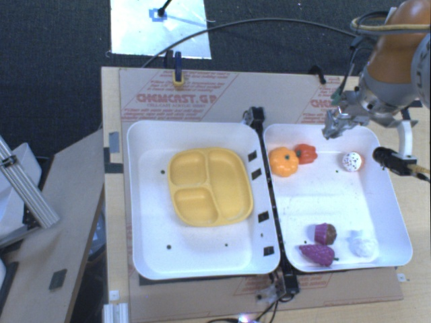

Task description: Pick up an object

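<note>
Worktop [114, 200] carries two shallow white bins side by side.

Left bin [145, 180]: a yellow divided tray [209, 186] lies flat near the middle, three compartments facing up.

Right bin [384, 214], far end: an orange pumpkin-like toy [283, 161] sits near the dividing wall, a red pepper-like piece [306, 153] touching it on the right. A white ball with dark speckles [352, 161] lies apart from these, near the right wall.

Right bin, near end: a dark purple round piece [325, 233], a longer magenta piece [317, 253] just below it against the front wall, and a pale whitish lump [362, 245] to their right.

Gripper [331, 132] hangs over the far rim of the right bin, above and left of the speckled ball, touching none of the objects. Nothing between the fingers; whether they are open or closed, I cannot tell at this resolution. Arm [397, 52] enters from the upper right, orange band showing.
</note>
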### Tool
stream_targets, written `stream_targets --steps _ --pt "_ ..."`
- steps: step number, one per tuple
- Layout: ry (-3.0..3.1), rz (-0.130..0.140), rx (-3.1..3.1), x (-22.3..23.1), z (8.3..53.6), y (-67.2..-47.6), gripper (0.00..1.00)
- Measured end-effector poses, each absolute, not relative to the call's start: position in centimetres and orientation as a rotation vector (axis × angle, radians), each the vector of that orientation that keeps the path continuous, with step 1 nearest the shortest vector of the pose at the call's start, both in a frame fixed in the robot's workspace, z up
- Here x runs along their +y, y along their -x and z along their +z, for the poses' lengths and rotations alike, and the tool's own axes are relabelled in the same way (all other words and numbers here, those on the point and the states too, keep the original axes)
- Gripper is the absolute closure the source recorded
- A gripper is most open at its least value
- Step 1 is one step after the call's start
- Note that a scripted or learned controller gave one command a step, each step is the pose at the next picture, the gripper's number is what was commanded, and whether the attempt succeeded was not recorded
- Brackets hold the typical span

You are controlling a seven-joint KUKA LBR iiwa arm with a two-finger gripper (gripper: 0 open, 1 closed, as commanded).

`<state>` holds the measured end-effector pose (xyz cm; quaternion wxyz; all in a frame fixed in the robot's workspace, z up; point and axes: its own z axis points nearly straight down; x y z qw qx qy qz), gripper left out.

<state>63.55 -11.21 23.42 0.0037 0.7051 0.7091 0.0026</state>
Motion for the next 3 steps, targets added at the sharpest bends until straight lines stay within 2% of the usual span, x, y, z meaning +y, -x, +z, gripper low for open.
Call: stream_targets --steps 1,2,3 --pt "-2.212 0.004 2.226 -11.2 25.9 -63.7 1.00" --pt "-2.211 0.003 2.233 -5.5 24.9 -62.9 1.00" --pt "-2.213 0.001 2.230 -1.4 24.1 -61.3 1.00"
